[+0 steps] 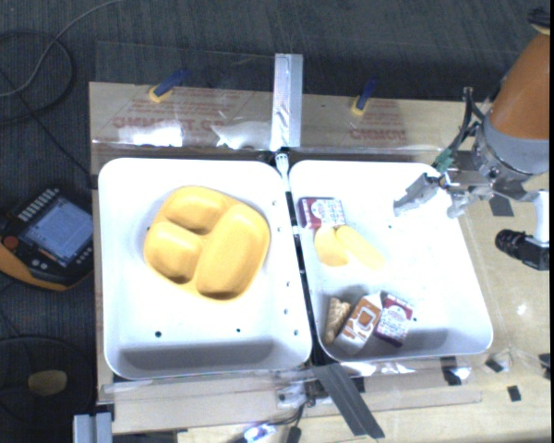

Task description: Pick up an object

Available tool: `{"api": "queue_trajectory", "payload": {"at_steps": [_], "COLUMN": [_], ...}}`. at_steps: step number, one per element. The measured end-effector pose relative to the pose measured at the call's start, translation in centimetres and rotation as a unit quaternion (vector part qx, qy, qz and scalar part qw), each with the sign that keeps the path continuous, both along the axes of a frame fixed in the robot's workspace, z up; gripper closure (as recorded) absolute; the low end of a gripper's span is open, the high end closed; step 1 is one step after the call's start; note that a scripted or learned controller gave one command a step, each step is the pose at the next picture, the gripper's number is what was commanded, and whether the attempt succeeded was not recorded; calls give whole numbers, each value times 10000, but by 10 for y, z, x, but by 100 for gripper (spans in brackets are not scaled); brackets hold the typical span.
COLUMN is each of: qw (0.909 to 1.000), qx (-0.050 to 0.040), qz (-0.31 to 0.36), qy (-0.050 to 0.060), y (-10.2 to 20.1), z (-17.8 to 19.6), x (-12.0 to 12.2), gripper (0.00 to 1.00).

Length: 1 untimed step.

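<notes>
The left bin holds one yellow lump. The right bin holds three small cartons and two yellow pieces. The pincer hangs above, spread wide, holding nothing.

Our arm comes in from the right, at the far right of the scene. We see its orange band high at that edge, with the grey wrist just below it. From the wrist the tool stretches out leftward and a little nearward, slanting down. Its two fingers stand spread apart, one pale tip lying further left than the other, and nothing sits between them.
</notes>
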<state>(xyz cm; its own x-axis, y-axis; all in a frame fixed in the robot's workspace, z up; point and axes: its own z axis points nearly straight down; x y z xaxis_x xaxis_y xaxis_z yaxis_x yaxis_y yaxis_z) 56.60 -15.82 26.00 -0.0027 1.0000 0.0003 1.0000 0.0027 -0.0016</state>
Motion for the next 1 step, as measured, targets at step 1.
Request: {"api": "queue_trajectory", "payload": {"at_steps": [1], "qw": [9931], "qx": [4], "qz": [1170], "qy": [-2], "y": [46], "z": [-96], "x": [-7], "gripper": [0]}}
